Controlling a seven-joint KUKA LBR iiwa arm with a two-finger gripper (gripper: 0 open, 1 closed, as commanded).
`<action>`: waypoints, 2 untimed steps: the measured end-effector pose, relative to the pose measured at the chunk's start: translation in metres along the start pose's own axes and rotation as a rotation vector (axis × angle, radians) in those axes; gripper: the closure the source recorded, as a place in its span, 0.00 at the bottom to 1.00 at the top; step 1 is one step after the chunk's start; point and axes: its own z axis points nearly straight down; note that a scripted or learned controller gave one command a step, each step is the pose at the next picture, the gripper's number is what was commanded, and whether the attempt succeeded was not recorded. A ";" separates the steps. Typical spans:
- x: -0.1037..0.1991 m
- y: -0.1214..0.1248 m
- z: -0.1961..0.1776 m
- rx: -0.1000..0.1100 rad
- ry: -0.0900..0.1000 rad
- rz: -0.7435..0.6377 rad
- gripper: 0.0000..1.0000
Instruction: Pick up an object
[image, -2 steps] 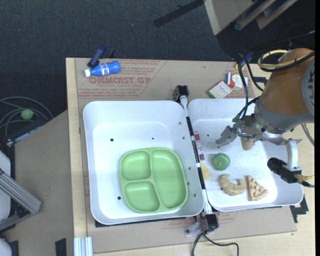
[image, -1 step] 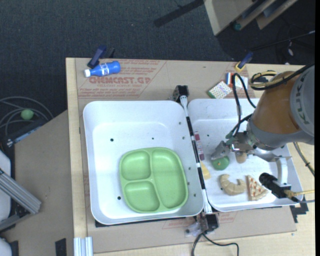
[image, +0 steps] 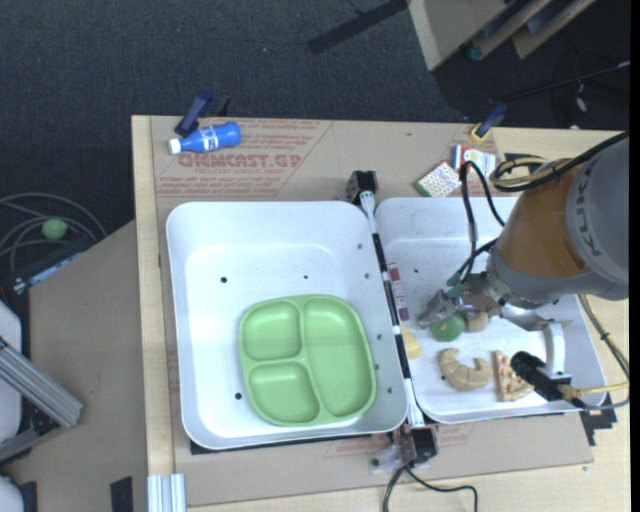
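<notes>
A small round green object (image: 449, 326) lies in the right bin (image: 430, 225), touching the gripper (image: 447, 308); whether the claw is open, closed or gripping cannot be determined. The object sits near the divider (image: 385, 285) between bins. A tan croissant-shaped piece (image: 463, 371) lies just below it, a waffle-patterned piece (image: 507, 378) beyond. The left bin (image: 200, 250) holds a green divided plate (image: 305, 358).

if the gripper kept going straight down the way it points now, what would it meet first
Most likely the small green round object in the right white bin; the gripper sits right above it, though depth is unclear from this slanted view.
</notes>
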 end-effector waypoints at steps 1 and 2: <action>-0.001 0.002 -0.012 -0.006 -0.002 0.000 1.00; -0.026 0.013 -0.151 -0.007 -0.003 -0.001 1.00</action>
